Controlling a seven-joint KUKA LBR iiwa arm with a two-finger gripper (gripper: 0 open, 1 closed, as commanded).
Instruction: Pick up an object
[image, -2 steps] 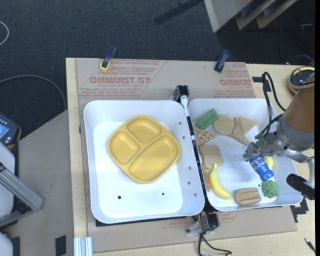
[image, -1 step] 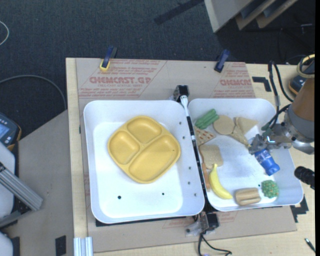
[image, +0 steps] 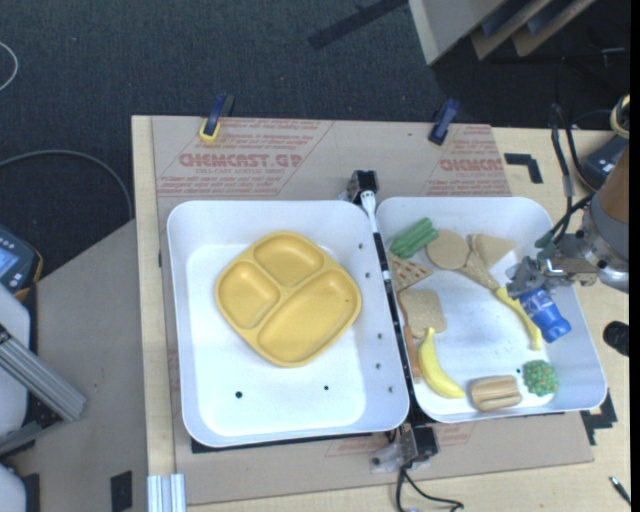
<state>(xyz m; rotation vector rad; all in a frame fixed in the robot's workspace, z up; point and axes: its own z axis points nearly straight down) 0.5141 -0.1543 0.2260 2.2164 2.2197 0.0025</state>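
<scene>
The metal two-finger gripper (image: 527, 283) hung low over the right shallow white bin (image: 585, 372), just above a small blue plastic bottle (image: 548, 313); whether it gripped anything I could not tell. A yellow toy banana (image: 436, 366) lay nearby. The left white bin (image: 190, 300) held a yellow divided plastic plate (image: 288, 297).

Both white bins (image: 190, 300) look like smooth, faintly glossy plastic. In the left one, the yellow divided plate (image: 288, 297) is matt plastic. Beneath the bins, the bench board (image: 300, 160) looks like printed brown paper.
</scene>
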